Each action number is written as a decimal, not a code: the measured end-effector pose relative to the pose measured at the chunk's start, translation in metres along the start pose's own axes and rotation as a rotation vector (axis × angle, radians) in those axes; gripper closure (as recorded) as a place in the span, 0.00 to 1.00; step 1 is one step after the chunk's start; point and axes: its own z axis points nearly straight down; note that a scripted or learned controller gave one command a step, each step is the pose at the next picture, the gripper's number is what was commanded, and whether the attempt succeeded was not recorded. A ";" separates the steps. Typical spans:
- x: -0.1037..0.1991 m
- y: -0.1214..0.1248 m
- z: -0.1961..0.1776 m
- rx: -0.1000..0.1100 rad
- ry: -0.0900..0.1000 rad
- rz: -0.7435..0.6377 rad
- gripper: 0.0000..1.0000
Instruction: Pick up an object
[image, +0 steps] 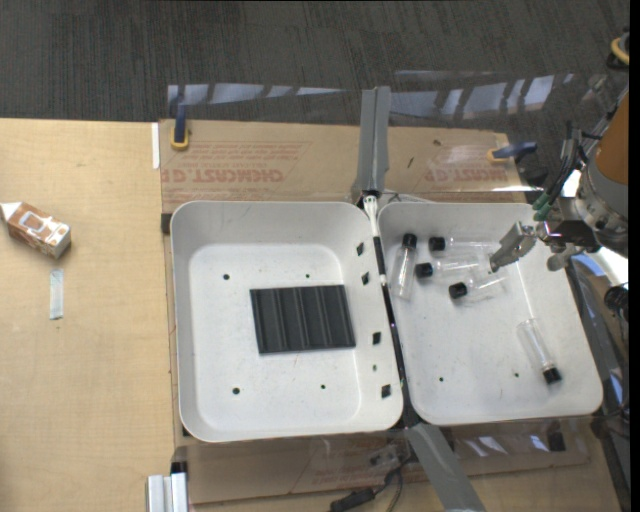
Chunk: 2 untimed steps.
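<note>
Several clear plastic tubes with black caps lie in the right bin (480, 395). A cluster of them (440, 265) sits in its upper left part, and the nearest of these (478, 287) has its cap pointing left. A lone tube (537, 348) lies toward the bin's lower right. My gripper (526, 260) hangs over the upper right of this bin, just right of the cluster. It is open, with one finger (505, 250) slanting down-left and the other (556, 260) to its right. Nothing sits between them.
A black ribbed mat (302, 319) lies in the middle of the left bin (200, 400). On the bench at far left are a small orange-and-white box (38, 230) and a thin strip (56, 296). A metal divider bar (374, 140) runs between the bins at the back.
</note>
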 end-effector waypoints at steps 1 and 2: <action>0.014 0.031 0.092 0.000 0.000 -0.015 0.00; -0.017 0.047 0.148 -0.001 0.000 -0.062 0.00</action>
